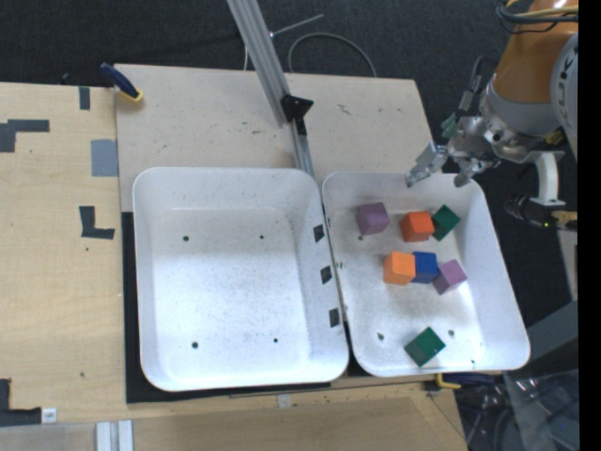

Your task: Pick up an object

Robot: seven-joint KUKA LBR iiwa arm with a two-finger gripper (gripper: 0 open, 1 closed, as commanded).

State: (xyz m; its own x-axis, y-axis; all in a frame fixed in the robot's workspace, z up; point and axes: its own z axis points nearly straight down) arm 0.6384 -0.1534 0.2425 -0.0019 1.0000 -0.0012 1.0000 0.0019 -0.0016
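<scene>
Gripper (pixel 439 169) open w/ nothing held, over right bin (pixel 498 280) far edge; bin holds seven blocks: purple, orange, green, blue.

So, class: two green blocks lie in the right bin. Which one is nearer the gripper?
The green block beside the orange block, near the bin's far edge below the gripper. The other green block lies alone by the near edge.

Gripper (pixel 439 169) hangs over right bin (pixel 502 294) far rim, fingers spread, nothing between. Inside bin: purple cube (pixel 372 218), orange cube (pixel 416 225), blue cube (pixel 425 266), green cube (pixel 424 346).
</scene>
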